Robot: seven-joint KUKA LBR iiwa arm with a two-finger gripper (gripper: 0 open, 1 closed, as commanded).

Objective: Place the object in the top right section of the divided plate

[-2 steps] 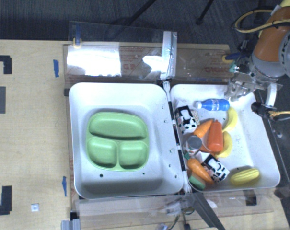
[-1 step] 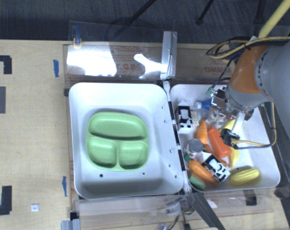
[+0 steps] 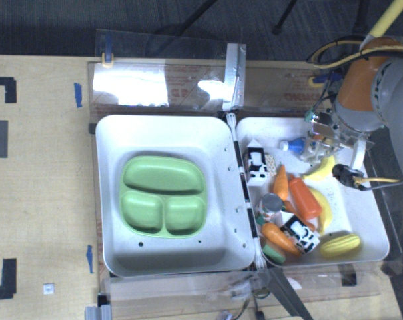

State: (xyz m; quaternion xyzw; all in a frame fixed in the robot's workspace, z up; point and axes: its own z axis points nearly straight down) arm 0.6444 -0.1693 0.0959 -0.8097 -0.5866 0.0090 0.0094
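Observation:
A green divided plate [image 3: 164, 193] lies in the left white bin [image 3: 114, 139], with one long section at the top and two smaller ones below. My gripper [image 3: 318, 149] hangs over the upper part of the right bin [image 3: 378, 229]. It is just above a yellow banana [image 3: 322, 169] and beside a small blue object [image 3: 295, 146]. Nothing can be made out between its fingers.
The right bin holds several toys: a black-and-white cow [image 3: 256, 165], an orange-red pepper [image 3: 304, 199], carrots [image 3: 280, 236], a lemon [image 3: 340, 245] and a grey can [image 3: 272, 205]. A clear panel [image 3: 161, 85] and a metal divider [image 3: 235, 72] stand behind the bins.

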